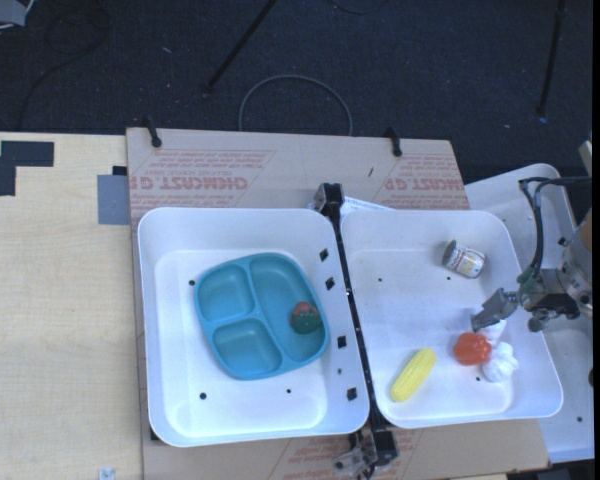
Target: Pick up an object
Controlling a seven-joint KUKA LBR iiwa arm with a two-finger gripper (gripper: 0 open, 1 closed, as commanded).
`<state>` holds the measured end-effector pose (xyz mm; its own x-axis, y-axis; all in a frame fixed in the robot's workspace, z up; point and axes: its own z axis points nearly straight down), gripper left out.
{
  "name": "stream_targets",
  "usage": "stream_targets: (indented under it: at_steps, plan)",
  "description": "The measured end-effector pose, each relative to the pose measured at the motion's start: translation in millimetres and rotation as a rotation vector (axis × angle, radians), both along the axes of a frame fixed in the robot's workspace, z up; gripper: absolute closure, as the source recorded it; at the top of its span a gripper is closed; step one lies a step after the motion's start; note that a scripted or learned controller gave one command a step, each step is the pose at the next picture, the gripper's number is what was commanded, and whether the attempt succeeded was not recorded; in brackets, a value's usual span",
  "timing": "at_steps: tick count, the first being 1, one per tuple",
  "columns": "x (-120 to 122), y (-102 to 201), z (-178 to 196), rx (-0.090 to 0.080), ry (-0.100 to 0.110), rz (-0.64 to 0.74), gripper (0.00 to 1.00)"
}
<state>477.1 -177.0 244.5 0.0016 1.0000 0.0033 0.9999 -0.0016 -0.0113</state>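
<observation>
The right bin (420, 268) holds a small tin can (464, 259) at the back, a yellow corn cob (413, 374) at the front, and a red round object (471, 348) next to a white crumpled piece (499, 362). My gripper (518, 313) hangs over the bin's right side, just above and right of the red object. It is open, with nothing between its fingers. One grey finger (489, 311) points down-left toward the red object without touching it.
The left bin (180, 238) holds a blue divided plate (250, 318) with a small green and red item (304, 317) in its right compartment. A black divider (345, 318) separates the bins. Cables (533, 228) run along the right bin's right edge.
</observation>
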Motion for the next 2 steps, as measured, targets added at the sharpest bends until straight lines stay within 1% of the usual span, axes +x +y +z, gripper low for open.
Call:
stream_targets:
  at_steps: [1, 2]
  plan:
    - [2, 0, 4, -0.002, -0.008, 0.001, 0.0]
    - [3, -7, -56, 0.0, -0.003, 0.001, 0.0]
